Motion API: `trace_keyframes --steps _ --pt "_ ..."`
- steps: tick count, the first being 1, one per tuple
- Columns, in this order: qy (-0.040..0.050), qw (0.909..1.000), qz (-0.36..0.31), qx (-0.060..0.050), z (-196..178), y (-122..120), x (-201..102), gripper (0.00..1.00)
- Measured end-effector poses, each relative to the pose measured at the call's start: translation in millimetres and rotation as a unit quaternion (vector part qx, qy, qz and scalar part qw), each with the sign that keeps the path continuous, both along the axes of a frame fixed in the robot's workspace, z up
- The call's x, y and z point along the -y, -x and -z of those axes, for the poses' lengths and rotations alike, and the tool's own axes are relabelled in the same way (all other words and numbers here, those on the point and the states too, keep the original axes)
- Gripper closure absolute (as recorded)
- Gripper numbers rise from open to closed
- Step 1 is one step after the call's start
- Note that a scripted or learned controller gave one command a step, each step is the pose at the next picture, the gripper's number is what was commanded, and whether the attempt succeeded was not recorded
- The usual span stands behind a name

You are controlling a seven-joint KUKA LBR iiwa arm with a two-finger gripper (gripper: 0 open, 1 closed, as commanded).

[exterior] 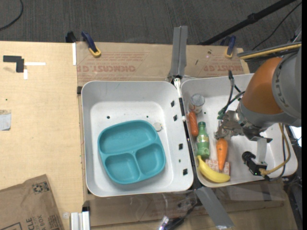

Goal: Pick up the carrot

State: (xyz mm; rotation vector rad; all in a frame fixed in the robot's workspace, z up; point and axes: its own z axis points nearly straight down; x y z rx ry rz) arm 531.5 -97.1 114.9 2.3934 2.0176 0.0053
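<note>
My gripper (223,134) sits atop the pointy orange carrot (221,152); I cannot tell its grip. The curved yellow banana (213,173) touching the carrot may drag along.

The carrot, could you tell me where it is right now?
The carrot lies in the right bin, just below the gripper, between the green bottle and the banana.

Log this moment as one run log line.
task: pick up carrot | gripper over top end of carrot | carrot in right bin, above banana | hold: unconfirmed
</note>
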Motion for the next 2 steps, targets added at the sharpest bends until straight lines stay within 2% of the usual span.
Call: trace_keyframes --steps 1,2 --pt "-0.0054 0.9999 -0.01 0.013 10.5 38.3 25.9 1.0" --pt "-0.0027 0.9973 -0.074 -0.007 -74.8 53.5 -33.3 1.0"
